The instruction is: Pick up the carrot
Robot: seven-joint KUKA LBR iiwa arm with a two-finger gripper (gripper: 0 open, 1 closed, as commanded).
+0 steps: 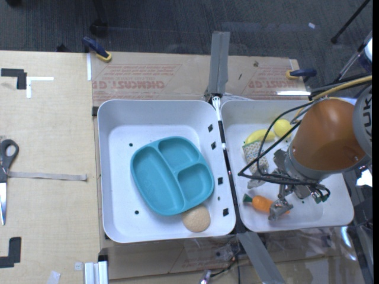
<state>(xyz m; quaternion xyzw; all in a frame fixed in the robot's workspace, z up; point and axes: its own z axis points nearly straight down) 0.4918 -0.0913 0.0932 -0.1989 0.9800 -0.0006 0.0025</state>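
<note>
Lying near the right bin's [337, 220] front wall, the carrot [259, 203] is pointing its green top left, and the end effector [280, 209] is sitting right at its right end, fingers hidden so its opening cannot be told. Left of that bin, the other bin [112, 176] is holding a blue tray [172, 175] and a bun [196, 219].

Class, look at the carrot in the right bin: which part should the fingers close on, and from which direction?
Probably the carrot's orange middle, from straight above. It lies flat, long axis roughly across the view, green top leftward, so closing across its narrow width looks best. The gripper is at its right end.
</note>
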